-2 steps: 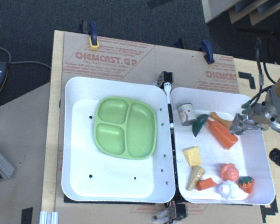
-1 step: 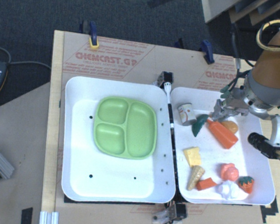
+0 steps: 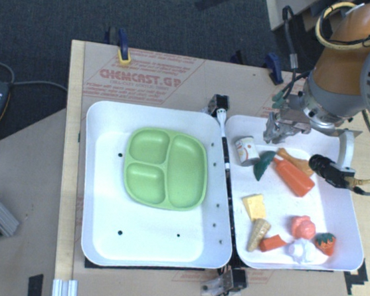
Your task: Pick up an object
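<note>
You are viewing the gripper (image 3: 275,135) hovering over the right bin (image 3: 352,228), just above the toy carrot (image 3: 291,173); whether its fingers are parted cannot be told. A green divided plate (image 3: 166,168) is lying in the left bin (image 3: 100,187).

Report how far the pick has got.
Done: the end effector has reached the right bin, above the far end. In hand: nothing visibly gripped. Left: grasp and lift an item; the carrot and white cup lie nearest.
</note>
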Motion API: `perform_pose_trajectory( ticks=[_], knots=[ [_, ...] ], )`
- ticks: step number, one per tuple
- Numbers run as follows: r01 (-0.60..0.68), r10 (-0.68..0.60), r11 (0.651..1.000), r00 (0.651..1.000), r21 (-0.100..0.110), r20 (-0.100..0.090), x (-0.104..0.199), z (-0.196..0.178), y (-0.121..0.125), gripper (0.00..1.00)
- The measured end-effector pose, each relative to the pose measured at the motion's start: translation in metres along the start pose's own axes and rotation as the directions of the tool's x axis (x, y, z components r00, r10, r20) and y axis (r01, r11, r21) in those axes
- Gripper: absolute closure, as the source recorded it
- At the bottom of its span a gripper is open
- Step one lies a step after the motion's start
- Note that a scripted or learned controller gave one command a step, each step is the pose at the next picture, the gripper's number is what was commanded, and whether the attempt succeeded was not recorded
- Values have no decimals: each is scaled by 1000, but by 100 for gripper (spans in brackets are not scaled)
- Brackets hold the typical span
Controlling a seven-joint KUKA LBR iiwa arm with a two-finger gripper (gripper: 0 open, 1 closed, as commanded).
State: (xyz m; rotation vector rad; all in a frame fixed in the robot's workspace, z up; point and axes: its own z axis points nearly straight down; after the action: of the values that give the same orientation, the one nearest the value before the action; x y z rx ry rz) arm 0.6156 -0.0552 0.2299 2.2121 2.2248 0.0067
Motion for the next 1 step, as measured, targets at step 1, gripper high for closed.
perform_pose_trajectory(
  ticks=[1],
  knots=[
    [1,-1,1000,1000,1,-1,52,-4,30,100]
  ],
)
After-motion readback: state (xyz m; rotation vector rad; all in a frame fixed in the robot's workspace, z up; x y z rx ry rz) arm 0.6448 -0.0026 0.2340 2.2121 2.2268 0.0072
